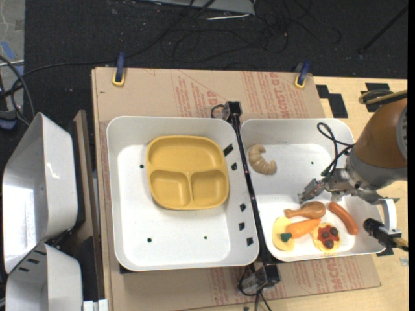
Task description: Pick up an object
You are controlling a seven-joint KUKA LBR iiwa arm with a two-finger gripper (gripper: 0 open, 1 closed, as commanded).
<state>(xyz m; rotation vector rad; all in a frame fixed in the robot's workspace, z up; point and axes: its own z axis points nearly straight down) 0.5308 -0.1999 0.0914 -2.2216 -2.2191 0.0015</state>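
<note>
— Where the right-hand white bin (305, 149) comes closest to the camera, what lies on its floor?

— A cluster of toy food: a yellow piece (283, 234) at the left, an orange plastic carrot (302, 227) across it, a brown drumstick-shaped piece (307, 210) just above, a reddish-orange sausage (343, 217) to the right, and a yellow slice with red and dark toppings (327, 236) beside the carrot. They touch or overlap one another.

— And the end effector?

— The dark end effector (315, 189) hangs low just above the drumstick's upper end, on the grey arm with its orange band (382, 144) coming from the right. Whether its fingers are apart or together I cannot tell; nothing visibly sits between them.

— Farther back?

— A pale tan croissant-shaped piece (262, 159) lies alone in the same bin, well apart from the cluster. In the left-hand white bin (126, 238), a yellow three-compartment plastic plate (188, 172) rests flat towards the far side. Both bins sit on the brown cardboard-covered counter (194, 86).
</note>
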